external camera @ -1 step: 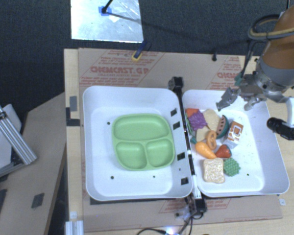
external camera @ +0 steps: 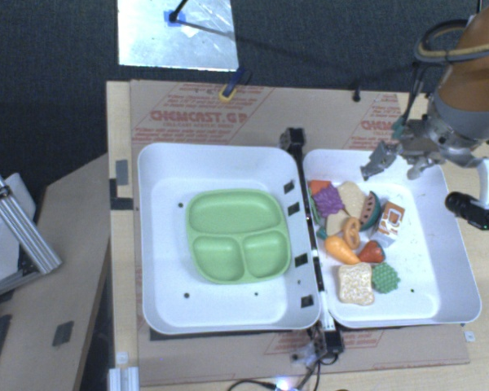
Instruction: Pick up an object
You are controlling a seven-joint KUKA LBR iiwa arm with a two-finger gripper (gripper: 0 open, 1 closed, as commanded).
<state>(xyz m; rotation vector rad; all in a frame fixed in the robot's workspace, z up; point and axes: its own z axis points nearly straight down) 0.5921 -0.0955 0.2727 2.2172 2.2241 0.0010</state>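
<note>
Two white bins sit side by side on the desk (external camera: 187, 104), meeting along a dark clipped seam in the middle. The left bin (external camera: 159, 218) carries a green divided plate (external camera: 235, 235) with bare white floor all round it. The right bin (external camera: 440, 259) has its toys bunched against the seam, so its right half and near-right corner lie open.

The toy food pile (external camera: 354, 239) is small and mixed: a purple grape bunch (external camera: 329, 199), a beige piece, a pretzel-like ring (external camera: 352, 232), an orange carrot (external camera: 340, 249), a red piece (external camera: 372, 252), a small printed carton (external camera: 389, 219), a slice of bread (external camera: 355, 284) and a green leafy piece (external camera: 385, 277).

The claw (external camera: 398, 163) hangs over the far edge of the right bin, its two grey fingers spread apart with nothing between them. The pile lies nearer the camera and slightly left of it, apart from both fingers.
</note>
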